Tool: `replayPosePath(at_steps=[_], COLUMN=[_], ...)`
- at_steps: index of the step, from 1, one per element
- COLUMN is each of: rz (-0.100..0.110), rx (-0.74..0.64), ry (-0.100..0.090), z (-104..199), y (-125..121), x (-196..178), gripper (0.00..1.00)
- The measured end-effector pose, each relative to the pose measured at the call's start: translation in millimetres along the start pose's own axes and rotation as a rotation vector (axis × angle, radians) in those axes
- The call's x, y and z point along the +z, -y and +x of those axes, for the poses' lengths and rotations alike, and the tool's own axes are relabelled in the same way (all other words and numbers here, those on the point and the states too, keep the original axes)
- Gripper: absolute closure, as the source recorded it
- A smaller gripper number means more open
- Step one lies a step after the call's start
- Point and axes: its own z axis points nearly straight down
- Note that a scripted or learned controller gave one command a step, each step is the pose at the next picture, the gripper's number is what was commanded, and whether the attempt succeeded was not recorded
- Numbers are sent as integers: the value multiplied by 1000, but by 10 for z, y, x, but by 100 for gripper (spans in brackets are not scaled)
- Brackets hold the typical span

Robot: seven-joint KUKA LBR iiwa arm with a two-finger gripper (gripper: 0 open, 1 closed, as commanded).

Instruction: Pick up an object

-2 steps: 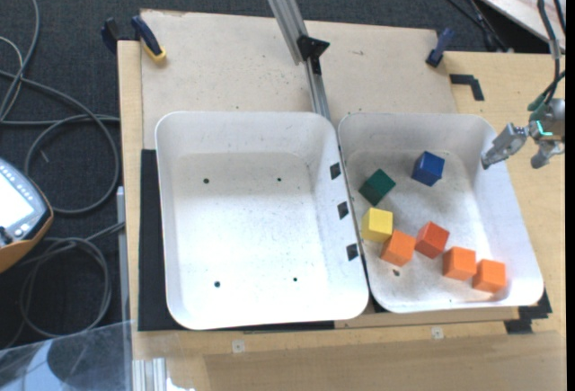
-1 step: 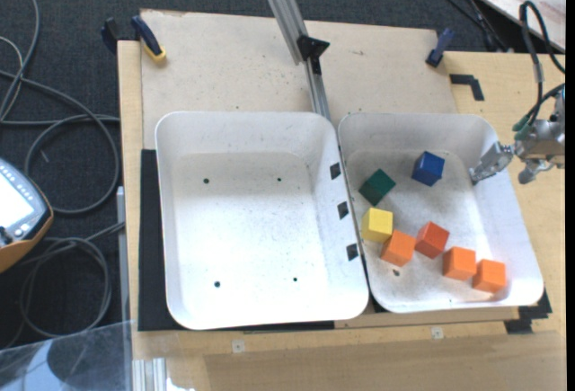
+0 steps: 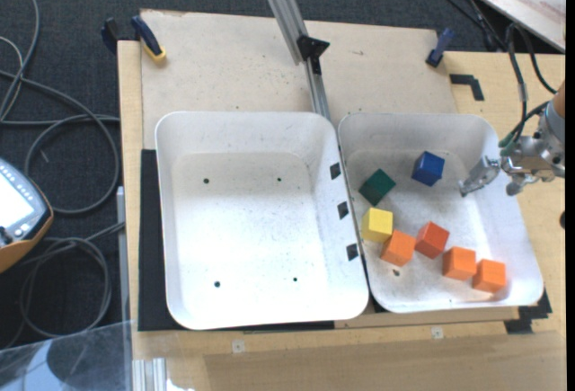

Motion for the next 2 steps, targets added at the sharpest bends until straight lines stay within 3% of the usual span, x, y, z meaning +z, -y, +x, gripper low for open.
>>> replayPosePath(at_steps=[1, 2], rz=[1, -7], rx=[0, -2], ry=[-1, 2], z=[1, -1], y=[78, 52], x=[468, 337], gripper=[0, 100])
